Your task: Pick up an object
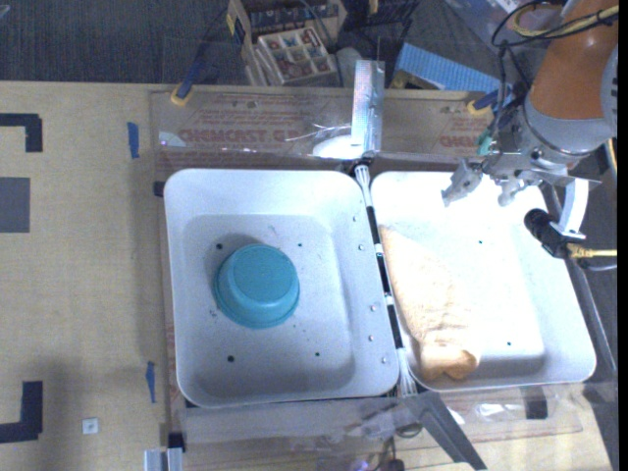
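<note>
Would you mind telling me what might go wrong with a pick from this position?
The gripper hangs over the right bin's far edge, with open jaws. The tan cloth there lies flat, so the jaws may slide off it. The blue bowl sits in the left bin, across the divider, and its round shape may slip.

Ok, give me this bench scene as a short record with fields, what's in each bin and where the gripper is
left bin: shallow white bin holding a round teal plastic bowl, upside down, near its middle
right bin: shallow white bin holding a tan crumpled cloth along its left wall
gripper: two-finger gripper above the right bin's far edge, fingers spread, nothing between them
bowl and cloth: apart, in separate bins
task state: nothing picked up yet
</note>
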Action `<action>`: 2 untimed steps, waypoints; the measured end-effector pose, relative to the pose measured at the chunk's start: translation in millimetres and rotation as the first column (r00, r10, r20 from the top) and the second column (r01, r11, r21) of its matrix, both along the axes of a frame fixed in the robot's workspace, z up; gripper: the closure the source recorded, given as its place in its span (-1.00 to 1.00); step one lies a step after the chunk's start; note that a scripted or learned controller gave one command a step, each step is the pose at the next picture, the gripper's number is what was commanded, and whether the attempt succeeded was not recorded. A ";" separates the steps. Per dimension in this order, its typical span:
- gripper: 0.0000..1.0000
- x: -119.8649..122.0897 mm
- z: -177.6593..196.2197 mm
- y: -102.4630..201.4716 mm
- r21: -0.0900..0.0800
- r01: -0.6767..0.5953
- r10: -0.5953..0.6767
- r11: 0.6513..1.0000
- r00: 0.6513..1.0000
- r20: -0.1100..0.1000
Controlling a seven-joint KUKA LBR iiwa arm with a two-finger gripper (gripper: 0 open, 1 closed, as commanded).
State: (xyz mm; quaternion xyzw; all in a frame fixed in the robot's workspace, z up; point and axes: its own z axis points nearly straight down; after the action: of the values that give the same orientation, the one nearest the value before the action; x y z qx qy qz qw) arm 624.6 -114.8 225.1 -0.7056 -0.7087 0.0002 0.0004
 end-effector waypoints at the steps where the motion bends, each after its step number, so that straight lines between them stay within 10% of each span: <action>1: -1.00 -27.2 139.7 -9.9 -0.002 -0.015 0.015 1.000 1.000 0.005; 2: -1.00 -103.9 -8.5 -45.4 -0.001 -0.207 0.207 0.978 0.978 0.003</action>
State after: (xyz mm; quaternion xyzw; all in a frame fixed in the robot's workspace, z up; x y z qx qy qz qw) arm 520.7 -160.2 216.6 -0.6278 -0.7783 -0.0004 -0.0009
